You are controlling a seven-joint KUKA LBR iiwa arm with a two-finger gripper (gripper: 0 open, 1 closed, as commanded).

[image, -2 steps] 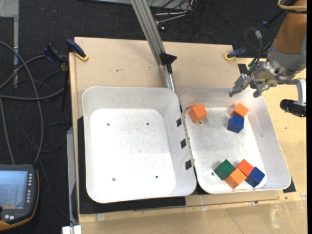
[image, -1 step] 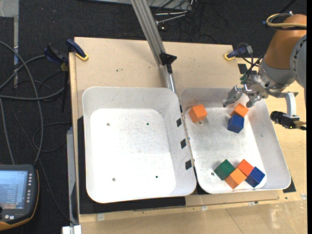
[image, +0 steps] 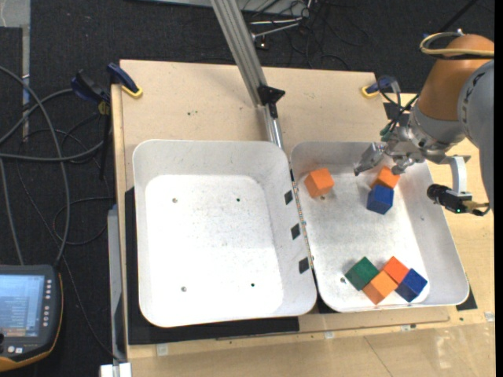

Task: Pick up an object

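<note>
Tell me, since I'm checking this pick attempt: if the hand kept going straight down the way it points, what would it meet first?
Most likely the small orange block just under the hand, which sits against the blue block in the right bin. Depth is hard to judge from this slanted view.

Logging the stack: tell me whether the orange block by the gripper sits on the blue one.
Apparently yes: the orange block overlaps the blue block's top edge, beside the gripper.
</note>
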